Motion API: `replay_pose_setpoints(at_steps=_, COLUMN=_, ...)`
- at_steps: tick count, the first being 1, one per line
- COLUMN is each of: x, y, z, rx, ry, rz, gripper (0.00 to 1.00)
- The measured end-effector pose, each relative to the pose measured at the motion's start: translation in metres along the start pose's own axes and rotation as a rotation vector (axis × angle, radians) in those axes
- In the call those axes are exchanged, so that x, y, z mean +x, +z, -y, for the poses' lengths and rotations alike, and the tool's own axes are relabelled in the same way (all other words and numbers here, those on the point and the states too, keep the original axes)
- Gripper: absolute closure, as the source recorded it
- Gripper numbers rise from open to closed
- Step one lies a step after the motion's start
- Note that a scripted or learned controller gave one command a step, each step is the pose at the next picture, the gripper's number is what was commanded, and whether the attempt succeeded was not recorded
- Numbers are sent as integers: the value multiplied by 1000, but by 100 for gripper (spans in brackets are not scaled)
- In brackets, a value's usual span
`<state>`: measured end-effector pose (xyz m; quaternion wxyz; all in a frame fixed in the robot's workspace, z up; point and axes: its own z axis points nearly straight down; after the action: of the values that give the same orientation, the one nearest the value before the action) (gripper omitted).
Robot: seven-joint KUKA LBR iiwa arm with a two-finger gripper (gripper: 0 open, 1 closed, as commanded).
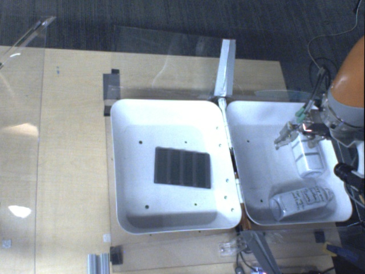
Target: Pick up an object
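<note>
Arm w/ orange band (349, 84) comes in from the right, over the right bin (256, 170). Jaws (292, 131) sit low over the upper-right part of that bin; thin metal fingers (283, 137) point left, towards bin centre. Can't tell how far apart the jaws are, view too small and cluttered w/ cables, and nothing clearly seen between them.

Just below the jaws, a pale, whitish translucent object (307, 158), jar or cup-like, lies on the bin floor; touching the jaws or not, can't tell. Nearer the front of the same bin lies a grey remote-like object (302, 201) w/ rows of buttons, tilted, its right end a bit higher in view, close to the front wall. The two objects are near each other but apart.

Left bin (131, 153) holds a dark ribbed rectangular mat (182, 167), flat, approx. mid-bin. Both bins rest side by side on the light wood surface (63, 153), edges touching at the middle. Upright metal post (225, 67) behind the join
</note>
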<state>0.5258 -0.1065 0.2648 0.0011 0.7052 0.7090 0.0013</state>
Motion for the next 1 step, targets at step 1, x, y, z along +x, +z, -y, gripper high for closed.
replay_pose_setpoints(at_steps=1, x=-52, y=51, z=-26, rx=0, ry=-57, rz=1, gripper=0)
